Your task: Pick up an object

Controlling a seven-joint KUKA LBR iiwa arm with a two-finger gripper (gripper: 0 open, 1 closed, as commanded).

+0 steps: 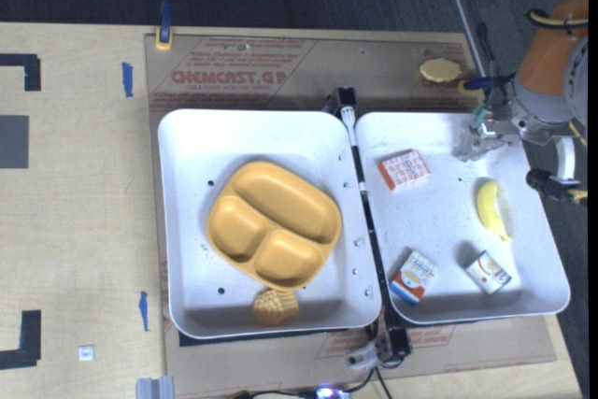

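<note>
Banana (491, 209) is seen lying in the right bin (551, 294), just below and apart from the gripper (476, 137) at that bin's upper right. Light wood worktop (75, 229) with blue tape marks; dark floor behind. Red-white carton (404, 170) lies to the gripper's left; two small cartons (413, 276) (489, 271) sit lower. Divided yellow plate (272, 222) and waffle-textured piece (276, 305) are in the left bin (177, 201). Cardboard print (227, 78) reads roughly "CHEMCAST". State of the fingers cannot be told
</note>
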